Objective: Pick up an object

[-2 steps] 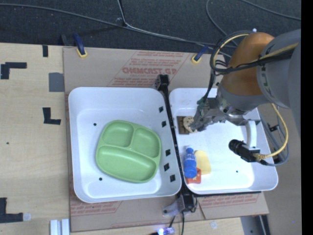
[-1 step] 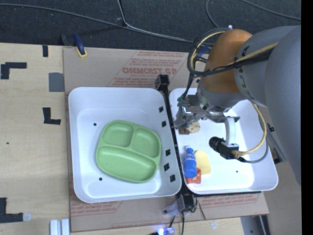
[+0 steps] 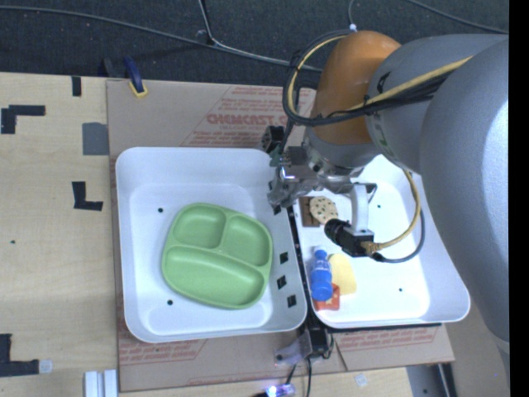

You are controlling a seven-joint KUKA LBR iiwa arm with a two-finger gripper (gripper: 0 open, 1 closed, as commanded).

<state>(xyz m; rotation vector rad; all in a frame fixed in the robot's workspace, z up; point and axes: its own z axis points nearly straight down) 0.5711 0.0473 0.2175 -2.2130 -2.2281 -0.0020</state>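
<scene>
Inside your left bin (image 3: 132, 222) lies a green divided plate (image 3: 217, 255), the right bin (image 3: 430, 300) holds a cookie (image 3: 321, 209), blue bottle (image 3: 321, 276) and yellow block (image 3: 344, 276), while the gripper (image 3: 318, 190) hangs over the cookie, its grip impossible to judge.

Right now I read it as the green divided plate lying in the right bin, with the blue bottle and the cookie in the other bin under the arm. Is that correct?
Not quite. The camera view shows the green divided plate in the left bin, not the right one. The blue bottle and the cookie do lie in the other bin, the right bin, under the arm.
</scene>
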